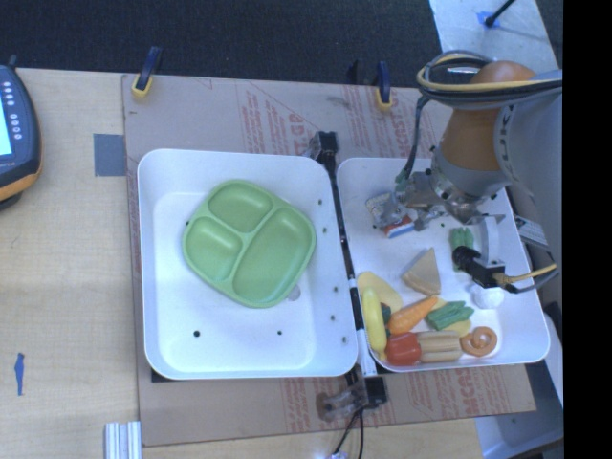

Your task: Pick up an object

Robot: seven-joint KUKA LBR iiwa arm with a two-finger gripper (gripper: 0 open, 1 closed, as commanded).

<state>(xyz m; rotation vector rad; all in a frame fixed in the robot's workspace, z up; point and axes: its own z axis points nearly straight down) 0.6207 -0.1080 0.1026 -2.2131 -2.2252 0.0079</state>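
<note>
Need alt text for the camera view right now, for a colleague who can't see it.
The grey arm's gripper hangs low over the right white bin, above a pile of toy food at that bin's near end. The left white bin holds a green three-compartment plate.

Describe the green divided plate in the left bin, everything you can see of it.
The green plate is pale green, looks like smooth moulded plastic, and has rounded corners. Raised ridges split it into three compartments: one along the upper edge, one at the left, and a larger one at the lower right. It holds nothing. It lies flat, face up, turned at an angle to the bin walls, on the floor of the left white bin, roughly in its middle and slightly toward the far side. It touches nothing but the bin floor.
</note>
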